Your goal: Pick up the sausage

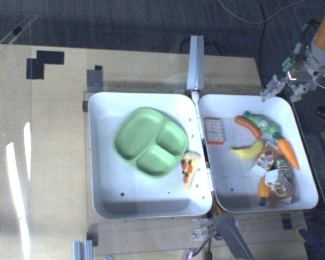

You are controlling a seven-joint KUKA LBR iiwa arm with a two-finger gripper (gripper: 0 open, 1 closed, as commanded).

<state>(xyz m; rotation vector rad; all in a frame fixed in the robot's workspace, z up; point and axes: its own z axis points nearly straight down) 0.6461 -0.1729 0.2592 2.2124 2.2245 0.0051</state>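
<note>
The sausage (248,126), a short curved red-orange piece, lies in the upper middle of the right white bin (230,196), touching a green bottle (264,123) on its right. My gripper (283,91) hangs above the bin's far right corner, up and to the right of the sausage and well apart from it. Its two fingers are spread open with nothing between them.
The right bin also holds a yellow banana (248,150), a carrot (287,151), small cartons (273,172) and a square waffle-like piece (214,131). The left bin (100,194) holds a green divided plate (150,140) and a pizza slice (189,168). A metal post (195,64) stands behind the bins.
</note>
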